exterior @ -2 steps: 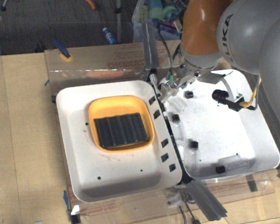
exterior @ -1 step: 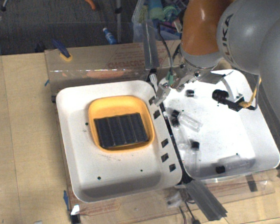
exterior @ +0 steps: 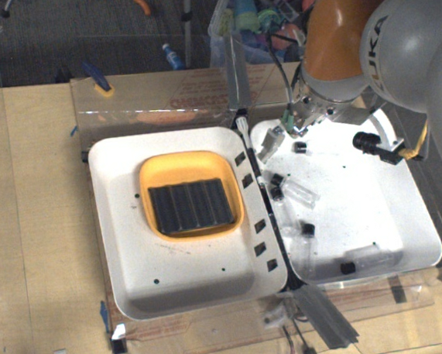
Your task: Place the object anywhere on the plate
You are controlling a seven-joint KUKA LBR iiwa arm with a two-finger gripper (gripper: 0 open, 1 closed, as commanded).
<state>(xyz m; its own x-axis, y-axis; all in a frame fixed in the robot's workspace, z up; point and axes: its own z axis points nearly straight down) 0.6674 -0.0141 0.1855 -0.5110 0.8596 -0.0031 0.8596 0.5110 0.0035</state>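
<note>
While you watch from above, the two-finger gripper point(exterior: 297, 124) hangs over the far left corner of the right shallow white bin point(exterior: 412, 224); you cannot tell how it is set or whether it carries anything. Your grey arm with its orange band point(exterior: 338, 25) reaches in from the upper right, bent down over that bin. The dark ribbed rectangular object point(exterior: 191, 206) lies on the orange square plate point(exterior: 155, 175) in the left shallow white bin point(exterior: 122, 244). Small black pieces point(exterior: 307, 229) and a clear plastic piece point(exterior: 300, 194) lie scattered on the right bin's floor.
</note>
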